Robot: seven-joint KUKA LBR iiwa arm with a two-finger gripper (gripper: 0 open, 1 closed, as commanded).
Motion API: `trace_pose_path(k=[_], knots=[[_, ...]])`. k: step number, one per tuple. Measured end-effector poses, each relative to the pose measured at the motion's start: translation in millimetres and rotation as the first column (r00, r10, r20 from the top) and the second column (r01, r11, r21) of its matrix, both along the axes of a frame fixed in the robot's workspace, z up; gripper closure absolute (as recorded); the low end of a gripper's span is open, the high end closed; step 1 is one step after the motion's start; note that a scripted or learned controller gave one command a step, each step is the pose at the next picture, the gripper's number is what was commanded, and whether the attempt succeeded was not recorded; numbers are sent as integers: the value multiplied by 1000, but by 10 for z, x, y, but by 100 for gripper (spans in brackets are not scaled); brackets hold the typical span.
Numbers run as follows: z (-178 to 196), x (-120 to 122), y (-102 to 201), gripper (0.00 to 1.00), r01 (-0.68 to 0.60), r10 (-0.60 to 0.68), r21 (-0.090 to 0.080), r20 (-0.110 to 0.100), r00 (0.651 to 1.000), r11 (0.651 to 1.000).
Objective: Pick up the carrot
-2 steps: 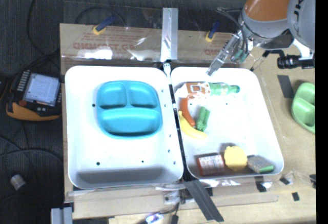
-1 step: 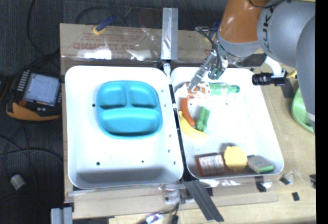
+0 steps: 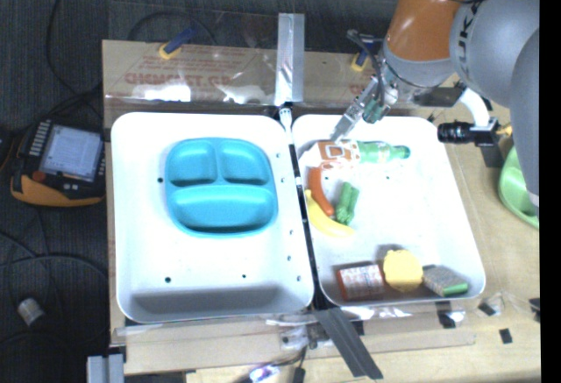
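The carrot (image 3: pixel 317 190) is a short orange curved piece in the right bin (image 3: pixel 456 197), near its left wall. It lies between a yellow banana-like piece (image 3: pixel 330 224) and a green vegetable (image 3: pixel 347 202). My gripper (image 3: pixel 344 124) hangs over the bin's far left part, slanting down and left from the orange-banded wrist (image 3: pixel 429 13). Its tip is above a clear bottle with a green end (image 3: pixel 375 151) and an orange-and-white label (image 3: pixel 334 152), a short way behind the carrot. Nothing shows in its grasp.
The left bin (image 3: pixel 140 223) holds a blue divided plate (image 3: pixel 221 183). At the right bin's front sit a brown can (image 3: pixel 358 281), a yellow block (image 3: pixel 402 269) and a grey-green sponge (image 3: pixel 445 281). A metal divider post (image 3: pixel 290 57) stands behind the bins.
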State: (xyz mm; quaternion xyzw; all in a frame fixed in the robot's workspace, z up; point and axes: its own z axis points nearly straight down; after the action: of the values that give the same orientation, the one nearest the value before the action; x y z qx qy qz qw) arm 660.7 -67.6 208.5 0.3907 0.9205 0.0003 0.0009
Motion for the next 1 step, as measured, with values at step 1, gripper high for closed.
trace_pose_path(k=[1], knots=[[205, 41, -28, 100, -120, 120, -4, 0, 993, 993]])
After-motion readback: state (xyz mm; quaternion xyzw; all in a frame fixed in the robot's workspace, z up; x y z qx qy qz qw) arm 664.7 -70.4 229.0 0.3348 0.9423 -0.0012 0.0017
